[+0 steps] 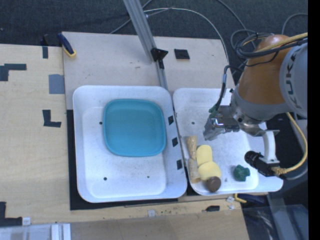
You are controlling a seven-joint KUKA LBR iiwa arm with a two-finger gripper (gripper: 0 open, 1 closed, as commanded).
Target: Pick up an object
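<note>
My gripper [212, 130] hangs over the middle of the right bin [200, 101], above and slightly right of the objects at its front left. A yellow lumpy piece [205, 162] lies just below the gripper. A brown round object [213, 184] touches the yellow piece's front end. Along the bin's left wall rests a beige stick-like piece [192, 148]. A small green object [241, 172] sits alone at the front right. I see nothing held by the gripper.
The left bin [90, 179] holds a blue square plate [134, 127]. A grey metal pole [145, 31] slants down to the gap between the bins. The arm's body [267, 84] covers the right bin's right side, and cables [200, 19] loop behind it.
</note>
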